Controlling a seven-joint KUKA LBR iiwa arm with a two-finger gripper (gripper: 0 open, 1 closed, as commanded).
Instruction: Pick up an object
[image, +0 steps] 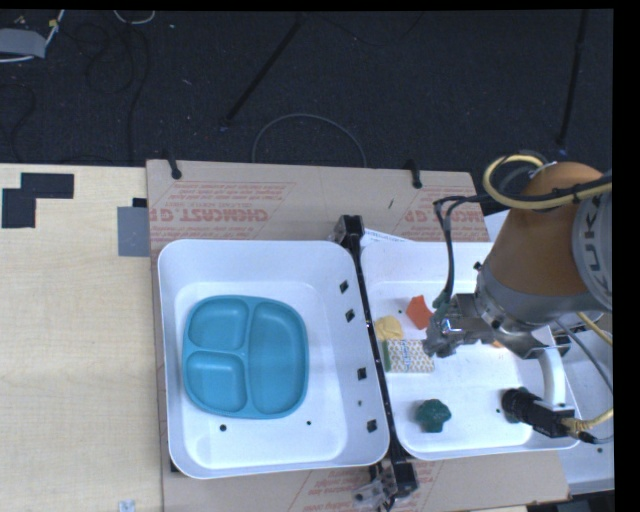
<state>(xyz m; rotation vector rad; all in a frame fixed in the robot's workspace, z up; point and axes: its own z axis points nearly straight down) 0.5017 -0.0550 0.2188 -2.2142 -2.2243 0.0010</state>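
You are looking at the gripper hanging just right of the patterned block, its long axis running left-right; I cannot tell its state.

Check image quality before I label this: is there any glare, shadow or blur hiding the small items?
Camera view: soft, even light; the white bins look bright but not washed out; the gripper and the patterned item beside it look slightly soft; the dark green object casts little shadow.

Even overhead light, bright white bins, soft shadows, dark floor beyond, slightly soft focus.
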